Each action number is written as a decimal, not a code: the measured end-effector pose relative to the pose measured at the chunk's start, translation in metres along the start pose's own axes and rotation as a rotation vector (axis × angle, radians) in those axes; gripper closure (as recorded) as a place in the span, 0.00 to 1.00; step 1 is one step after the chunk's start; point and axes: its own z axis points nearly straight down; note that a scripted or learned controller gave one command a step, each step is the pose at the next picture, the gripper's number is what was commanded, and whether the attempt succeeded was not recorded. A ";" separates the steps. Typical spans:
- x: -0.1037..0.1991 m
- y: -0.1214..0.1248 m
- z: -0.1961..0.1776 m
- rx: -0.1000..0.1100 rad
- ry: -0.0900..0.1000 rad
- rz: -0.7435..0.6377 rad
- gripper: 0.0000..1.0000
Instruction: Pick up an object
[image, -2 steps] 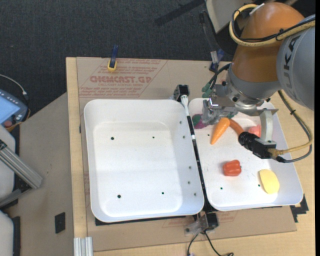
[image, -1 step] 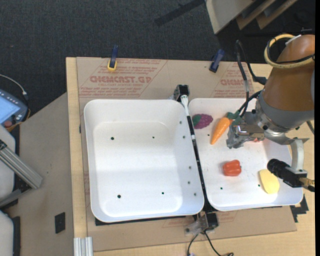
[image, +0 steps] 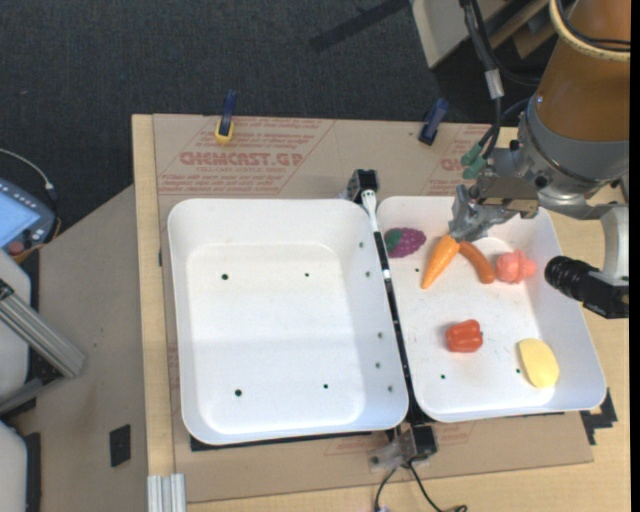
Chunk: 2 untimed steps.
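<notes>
Yellow plastic, a lemon-shaped toy (image: 538, 362), lies nearest in the right white bin (image: 500, 405), with a red toy pepper (image: 464, 336) just left of it. Farther back sit an orange toy carrot (image: 438, 262), tilted, a small orange sausage-like piece (image: 477, 263) and a pink lump (image: 515, 267); a purple grape cluster (image: 405, 241) lies far left. The toys lie loosely apart, probably for easy reach. The pincer (image: 468, 230) hangs over the carrot's thick end, likely the target; whether it is clenched I cannot tell. The left white bin (image: 200, 225) shares the cardboard-covered tabletop (image: 250, 155).

Cardboard-topped bench (image: 250, 150), two white bins (image: 200, 300), side by side
</notes>
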 end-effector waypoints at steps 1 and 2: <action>0.042 0.019 -0.023 0.009 -0.002 0.003 1.00; 0.036 0.042 -0.061 0.009 -0.002 0.006 1.00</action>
